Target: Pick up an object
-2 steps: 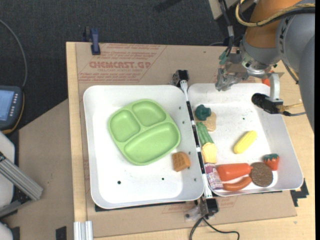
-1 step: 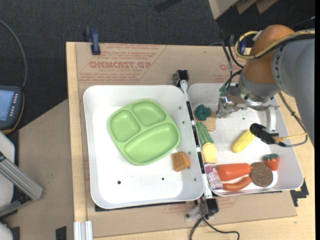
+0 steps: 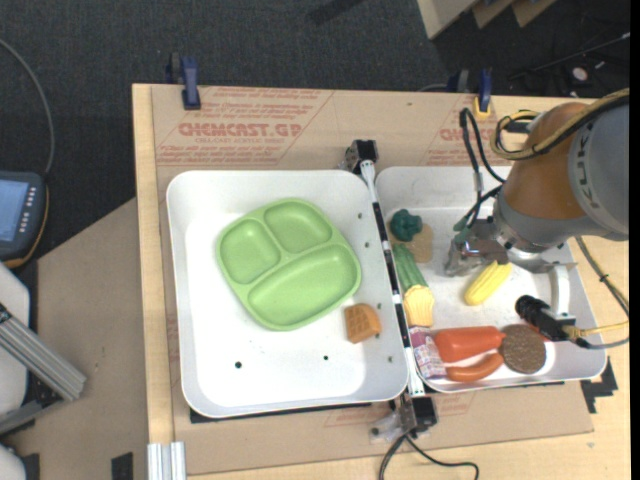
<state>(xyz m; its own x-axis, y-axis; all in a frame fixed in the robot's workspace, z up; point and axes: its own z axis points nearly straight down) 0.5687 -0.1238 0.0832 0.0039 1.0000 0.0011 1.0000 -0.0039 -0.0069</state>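
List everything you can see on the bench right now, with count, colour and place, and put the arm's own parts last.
bins: 2, white, side by side; left bin, right bin
divided plate: 1, light green, left bin, middle
bread piece: 1, tan, left bin, right of the plate
teal toy: 1, right bin, upper left
corn cob with husk: 1, green and yellow, right bin's left wall
yellow corn: 1, right bin, below the tool
hot dog: 1, orange-red, right bin, front
brown disc: 1, right bin, front right
arm: 1, grey and orange, over right bin
tool: 1, metallic, beside the yellow corn
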